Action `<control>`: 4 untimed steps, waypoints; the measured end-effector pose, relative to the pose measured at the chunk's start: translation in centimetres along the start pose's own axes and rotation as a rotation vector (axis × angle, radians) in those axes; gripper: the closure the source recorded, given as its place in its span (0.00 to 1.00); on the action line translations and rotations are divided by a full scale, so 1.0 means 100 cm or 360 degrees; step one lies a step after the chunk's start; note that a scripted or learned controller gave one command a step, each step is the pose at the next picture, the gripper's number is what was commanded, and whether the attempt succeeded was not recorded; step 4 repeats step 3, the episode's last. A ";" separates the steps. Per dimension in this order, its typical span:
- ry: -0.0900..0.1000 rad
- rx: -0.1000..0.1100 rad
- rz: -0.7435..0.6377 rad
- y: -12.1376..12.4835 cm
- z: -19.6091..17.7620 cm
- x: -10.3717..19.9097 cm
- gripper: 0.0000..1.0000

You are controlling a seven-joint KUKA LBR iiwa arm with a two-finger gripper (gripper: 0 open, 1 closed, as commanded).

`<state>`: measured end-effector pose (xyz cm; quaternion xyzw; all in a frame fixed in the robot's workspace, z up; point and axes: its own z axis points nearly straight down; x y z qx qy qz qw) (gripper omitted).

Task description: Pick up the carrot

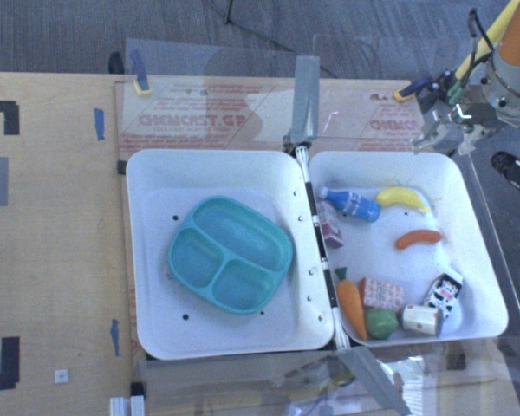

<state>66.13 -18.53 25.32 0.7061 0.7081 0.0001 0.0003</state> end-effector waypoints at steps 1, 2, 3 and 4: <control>0.0000 0.0000 0.0060 -0.061 0.110 0.008 0.00; -0.0002 -0.0004 0.0015 -0.032 0.029 -0.004 0.00; -0.0003 -0.0038 0.0236 -0.078 0.148 0.040 0.00; -0.0003 -0.0038 0.0236 -0.078 0.148 0.040 0.00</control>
